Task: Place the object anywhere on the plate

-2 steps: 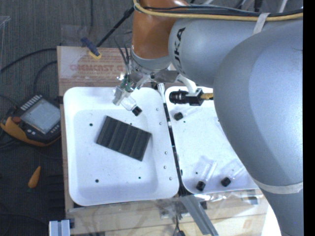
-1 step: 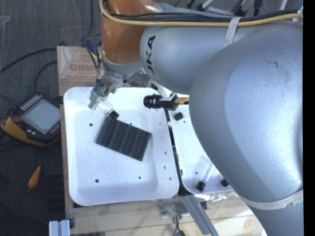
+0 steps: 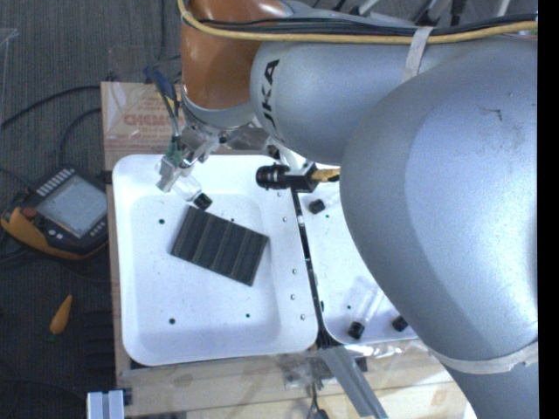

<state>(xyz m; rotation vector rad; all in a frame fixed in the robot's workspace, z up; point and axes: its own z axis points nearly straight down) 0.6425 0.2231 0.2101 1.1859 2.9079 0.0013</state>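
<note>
Dark grey carpeted floor surrounds a wooden bench [image 3: 218,369] seen from above at a slant. At far left, on the floor, lies a handheld control pendant with a pale screen and orange casing [image 3: 57,215], its cable trailing away, and below it a small orange tool [image 3: 59,314]. Behind the bench's back edge sits a brown cardboard box with red printing [image 3: 131,120].

On the bench, the left shallow white plastic bin [image 3: 140,321] holds a dark grey ribbed rectangular slab [image 3: 218,246], lying flat and tilted at its middle; this appears to be the plate. Above the bin's back left corner hangs the two-finger gripper [image 3: 170,177], pointing down, its tips close together. Something small and pale sits at the tips, but blur makes it impossible to say whether the gripper is clenched on it or loose. A small black piece [image 3: 201,202] lies just beside the slab's upper corner, not on it.

Right of the dividing rim, the right shallow white bin [image 3: 336,260] contains a few small dark bits and a clear item [image 3: 362,302]. The large grey arm with its orange band [image 3: 223,33] covers much of that side.

Nothing rests on the slab, so by my judgement the placing is not yet done.
</note>
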